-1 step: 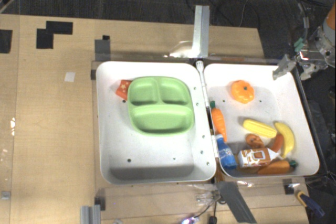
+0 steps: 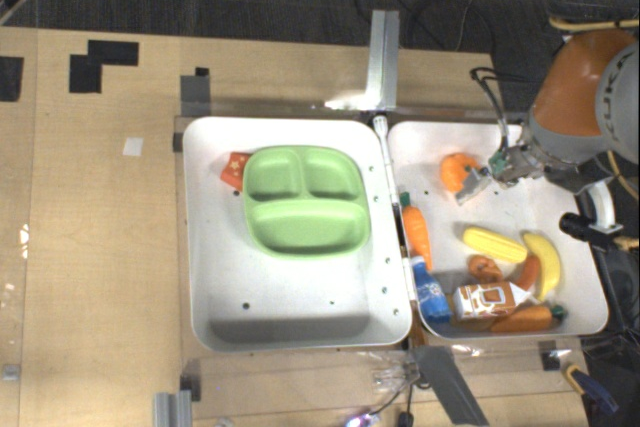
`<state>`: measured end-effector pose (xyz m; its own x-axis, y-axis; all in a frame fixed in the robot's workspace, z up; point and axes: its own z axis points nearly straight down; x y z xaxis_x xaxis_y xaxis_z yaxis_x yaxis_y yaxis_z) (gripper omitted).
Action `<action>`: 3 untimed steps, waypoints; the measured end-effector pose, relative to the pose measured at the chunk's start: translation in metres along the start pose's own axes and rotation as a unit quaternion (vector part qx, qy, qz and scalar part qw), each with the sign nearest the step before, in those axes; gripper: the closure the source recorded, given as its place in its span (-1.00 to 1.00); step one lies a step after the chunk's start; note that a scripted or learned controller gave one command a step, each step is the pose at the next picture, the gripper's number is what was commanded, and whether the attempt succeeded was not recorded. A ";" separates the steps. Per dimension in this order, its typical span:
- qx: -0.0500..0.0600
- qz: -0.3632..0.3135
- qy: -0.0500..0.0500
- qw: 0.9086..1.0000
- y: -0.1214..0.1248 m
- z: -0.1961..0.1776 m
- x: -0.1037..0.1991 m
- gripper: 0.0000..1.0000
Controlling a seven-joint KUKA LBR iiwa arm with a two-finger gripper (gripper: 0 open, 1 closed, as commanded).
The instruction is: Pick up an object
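My gripper [image 2: 478, 181] hangs over the back part of the right bin [image 2: 590, 315], reaching in from the right under the grey and orange wrist. Its tip sits just right of an orange fruit [image 2: 456, 171], close to it or touching it; I see nothing held. Further forward in that bin lie a carrot [image 2: 417, 233], a yellow corn-like piece [image 2: 493, 244], a banana [image 2: 546, 261], a brown carton [image 2: 489, 300] and a blue bottle [image 2: 431, 300].
The left bin [image 2: 215, 245] holds a green divided plate [image 2: 304, 198] with a small red piece [image 2: 234, 171] at its left edge. A metal post [image 2: 384, 60] stands behind the wall between the bins. Cables trail at the back right.
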<state>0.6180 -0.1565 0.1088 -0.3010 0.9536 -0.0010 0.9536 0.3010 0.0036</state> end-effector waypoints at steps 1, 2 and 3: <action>-0.001 0.019 -0.003 1.000 0.062 0.019 0.020 -1.00; -0.005 0.016 -0.003 1.000 0.065 0.008 0.023 1.00; -0.002 0.062 0.000 0.998 0.064 -0.078 0.091 1.00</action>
